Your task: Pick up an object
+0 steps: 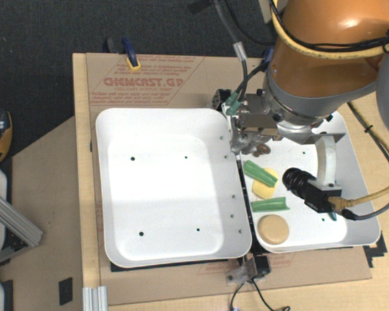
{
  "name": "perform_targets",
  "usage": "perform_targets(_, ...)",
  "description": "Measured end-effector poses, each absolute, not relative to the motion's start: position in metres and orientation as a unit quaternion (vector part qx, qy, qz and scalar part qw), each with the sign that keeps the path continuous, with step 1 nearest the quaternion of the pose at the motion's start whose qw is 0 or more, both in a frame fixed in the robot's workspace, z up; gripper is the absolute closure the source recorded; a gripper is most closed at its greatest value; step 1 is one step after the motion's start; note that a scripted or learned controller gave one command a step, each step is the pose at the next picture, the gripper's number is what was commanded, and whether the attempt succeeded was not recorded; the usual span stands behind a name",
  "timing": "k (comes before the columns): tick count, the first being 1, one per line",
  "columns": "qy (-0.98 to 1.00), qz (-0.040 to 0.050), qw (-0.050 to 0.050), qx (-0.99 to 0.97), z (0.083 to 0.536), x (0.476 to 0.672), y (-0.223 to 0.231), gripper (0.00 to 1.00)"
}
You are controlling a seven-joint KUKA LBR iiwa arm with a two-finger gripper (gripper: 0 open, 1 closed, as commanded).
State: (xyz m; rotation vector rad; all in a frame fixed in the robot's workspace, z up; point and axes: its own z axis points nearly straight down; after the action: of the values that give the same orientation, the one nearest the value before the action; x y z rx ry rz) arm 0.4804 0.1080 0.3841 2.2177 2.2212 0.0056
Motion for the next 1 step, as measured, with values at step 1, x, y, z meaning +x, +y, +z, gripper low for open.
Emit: perform_targets(1, 0.708, 0.0023, 0.002, 0.706, 0.3942, 0.4808, 0.1084, 1.0)
